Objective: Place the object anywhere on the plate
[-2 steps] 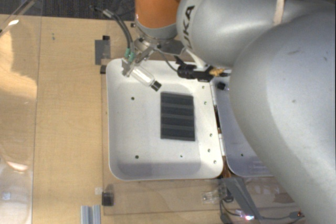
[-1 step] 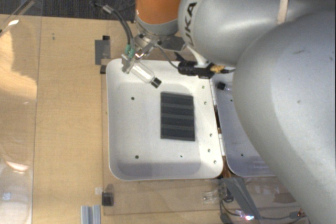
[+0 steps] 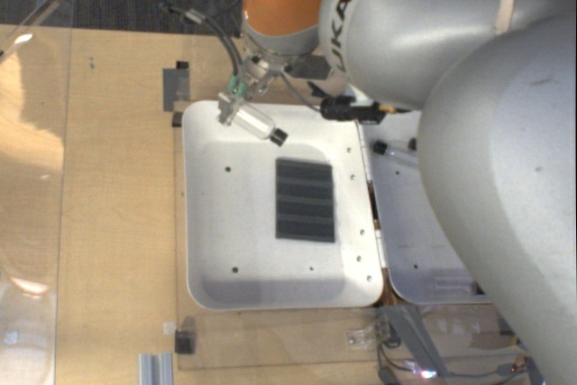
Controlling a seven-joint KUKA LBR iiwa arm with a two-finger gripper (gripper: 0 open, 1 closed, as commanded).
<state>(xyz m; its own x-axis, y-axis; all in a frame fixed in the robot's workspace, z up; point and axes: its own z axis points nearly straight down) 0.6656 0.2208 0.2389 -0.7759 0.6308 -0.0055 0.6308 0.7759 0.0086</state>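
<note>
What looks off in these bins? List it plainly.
A small clear bottle with a dark cap lies tipped on its side at the far edge of the left bin, just under the gripper, not on the dark ridged plate. The plate sits square. Nothing looks spilled or broken.

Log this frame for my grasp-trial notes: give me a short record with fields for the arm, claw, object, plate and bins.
arm: grey, orange band, reaches from the right over the left bin's far edge
claw: above the far left corner of the left bin; finger state unclear
object: small clear item with a dark tip, lying tilted just under the claw; held or not, cannot tell
plate: dark ribbed rectangle mid-bin, nothing on it
right bin: mostly covered by the arm
</note>
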